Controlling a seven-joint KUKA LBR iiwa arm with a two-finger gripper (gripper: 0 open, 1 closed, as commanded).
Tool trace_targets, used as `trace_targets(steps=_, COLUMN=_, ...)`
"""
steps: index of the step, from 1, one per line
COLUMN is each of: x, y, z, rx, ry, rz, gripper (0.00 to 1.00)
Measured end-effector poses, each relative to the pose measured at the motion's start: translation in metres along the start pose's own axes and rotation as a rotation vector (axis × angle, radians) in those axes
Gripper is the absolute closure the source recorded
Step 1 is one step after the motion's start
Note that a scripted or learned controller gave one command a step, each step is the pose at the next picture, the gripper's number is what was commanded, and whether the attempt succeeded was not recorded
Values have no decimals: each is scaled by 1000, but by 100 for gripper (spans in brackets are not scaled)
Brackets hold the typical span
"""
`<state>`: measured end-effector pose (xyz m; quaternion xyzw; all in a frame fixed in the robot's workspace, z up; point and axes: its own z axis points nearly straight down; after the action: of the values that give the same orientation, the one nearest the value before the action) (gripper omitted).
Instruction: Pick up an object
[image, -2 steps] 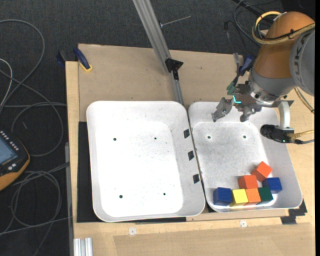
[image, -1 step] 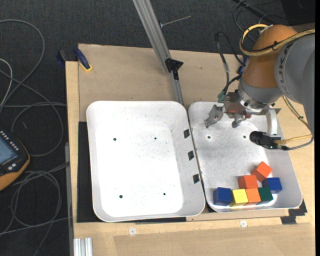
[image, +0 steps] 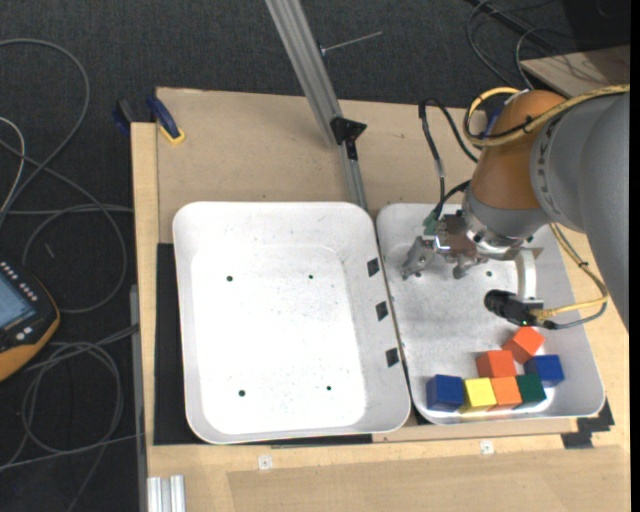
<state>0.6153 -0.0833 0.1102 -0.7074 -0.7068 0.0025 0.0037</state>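
Camera view, looking down at a slant. Two shallow white bins side by side on the bench. The left bin takes the centre and left of the frame, with a few dark specks on its floor. The right bin sits at centre-right, touching the left one along a shared edge.

Task objects: a cluster of small coloured blocks in the lower right of the frame, packed against the near wall of the right bin. Front row reads blue block, yellow block, orange block, green block. Behind them a second orange block, a tilted orange block and another blue block. All resting on the bin floor, touching one another.

The arm comes in from the upper right, orange band above the wrist. The gripper hangs over the far part of the right bin, well apart from the blocks. Its two fingers stand spread, with nothing between them.

Judgement: the pick is not yet done. No block is lifted or held. Left to do: travel toward the near corner, descend on a block, close, lift. The tight packing against the wall could make a clean grasp awkward; the tilted orange block looks the most exposed.
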Motion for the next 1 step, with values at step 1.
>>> trace_targets(steps=1, x=1, y=0, z=11, rx=-4, ry=0, rz=0, gripper=0)
